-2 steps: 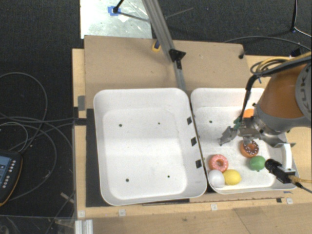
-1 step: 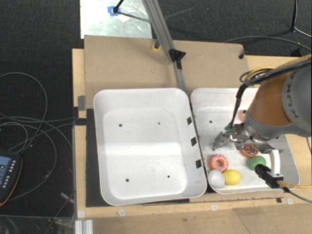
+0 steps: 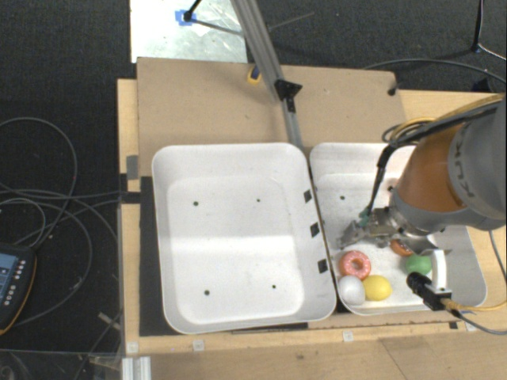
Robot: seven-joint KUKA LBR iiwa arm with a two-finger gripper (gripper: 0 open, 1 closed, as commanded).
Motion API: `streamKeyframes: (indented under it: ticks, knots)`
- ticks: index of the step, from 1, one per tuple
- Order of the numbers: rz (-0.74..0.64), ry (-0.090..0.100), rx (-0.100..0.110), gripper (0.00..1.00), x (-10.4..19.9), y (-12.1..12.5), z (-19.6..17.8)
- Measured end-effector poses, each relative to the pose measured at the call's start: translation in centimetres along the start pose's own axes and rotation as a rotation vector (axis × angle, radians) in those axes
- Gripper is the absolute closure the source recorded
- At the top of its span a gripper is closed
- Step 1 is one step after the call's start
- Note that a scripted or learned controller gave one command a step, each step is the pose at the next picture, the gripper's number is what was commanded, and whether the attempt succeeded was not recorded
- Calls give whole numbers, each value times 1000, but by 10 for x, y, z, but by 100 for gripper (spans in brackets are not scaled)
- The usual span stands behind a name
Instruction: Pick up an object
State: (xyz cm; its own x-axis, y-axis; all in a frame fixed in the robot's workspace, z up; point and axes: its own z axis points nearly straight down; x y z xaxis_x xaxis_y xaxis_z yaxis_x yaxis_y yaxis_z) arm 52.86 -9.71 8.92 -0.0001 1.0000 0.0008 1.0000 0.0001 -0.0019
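Observation:
In the right bin lie a pink frosted donut, a yellow lemon-like ball and a white egg-like ball, grouped near the front left corner. A green object and an orange-red piece lie just right of them, partly hidden by the arm. My gripper hangs low over the bin's middle, just above and behind the donut. I see nothing between its fingers.
The left bin stands beside the right one, with black clips on the shared edge. A grey pole slants across the back of the bench. Cables run along the arm and near the bin's front right corner.

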Motion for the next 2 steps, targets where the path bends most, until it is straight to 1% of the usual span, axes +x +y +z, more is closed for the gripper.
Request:
streamKeyframes:
  ticks: [1, 2]
  knots:
    - [0, -1, -4, 100, -1, 1, -12]
    - [-6, -2, -9, 100, 6, 10, -62]
